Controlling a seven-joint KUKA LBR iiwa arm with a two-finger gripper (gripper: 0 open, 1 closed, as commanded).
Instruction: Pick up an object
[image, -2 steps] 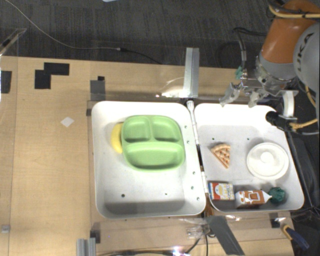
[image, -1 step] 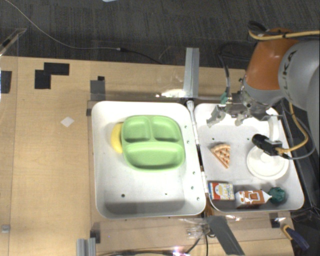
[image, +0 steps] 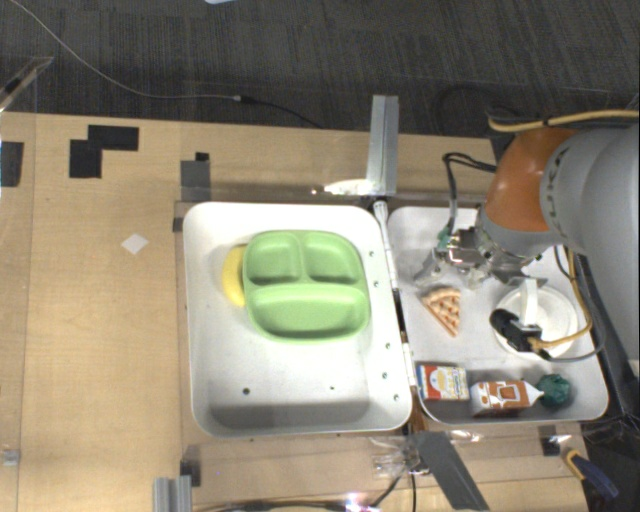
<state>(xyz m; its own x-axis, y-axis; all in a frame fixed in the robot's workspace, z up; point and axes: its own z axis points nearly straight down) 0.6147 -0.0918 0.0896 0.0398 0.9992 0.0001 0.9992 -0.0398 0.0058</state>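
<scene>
My gripper (image: 462, 257) hangs over the upper part of the right bin (image: 410, 225), under the grey arm with its orange band. Just below it, a toy pizza slice (image: 445, 309) lies on the bin floor, apart from the gripper. Along the bin's front edge lie a small red and white box (image: 443, 381), a brown carton (image: 503, 397) and a dark green item (image: 556, 390). Nothing shows between the gripper and these things.
The left bin (image: 290, 390) holds a green divided plate (image: 303, 283) with a yellow item (image: 232, 277) peeking out from under its left edge. A metal post (image: 383, 145) stands behind the gap between the bins.
</scene>
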